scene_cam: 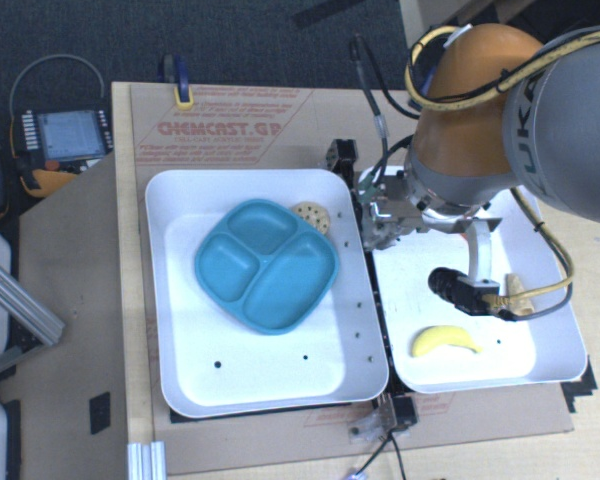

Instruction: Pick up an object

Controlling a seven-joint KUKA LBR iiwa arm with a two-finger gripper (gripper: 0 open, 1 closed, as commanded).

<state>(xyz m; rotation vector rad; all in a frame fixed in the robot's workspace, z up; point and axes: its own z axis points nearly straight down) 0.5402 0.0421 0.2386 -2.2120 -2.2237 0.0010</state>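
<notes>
My gripper [388, 218] hangs by the right bin's [412, 290] left edge, the banana [445, 341] free near its front; open or closed, I cannot tell.

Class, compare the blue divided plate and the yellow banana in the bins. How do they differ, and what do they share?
Colour: the plate is blue, the banana yellow.
Size: the plate is far larger than the banana.
Shape: the plate is broad with compartments, the banana slim and curved.
Place: the plate lies in the view's left bin, the banana in the right bin.
Both rest on a white bin floor.
</notes>
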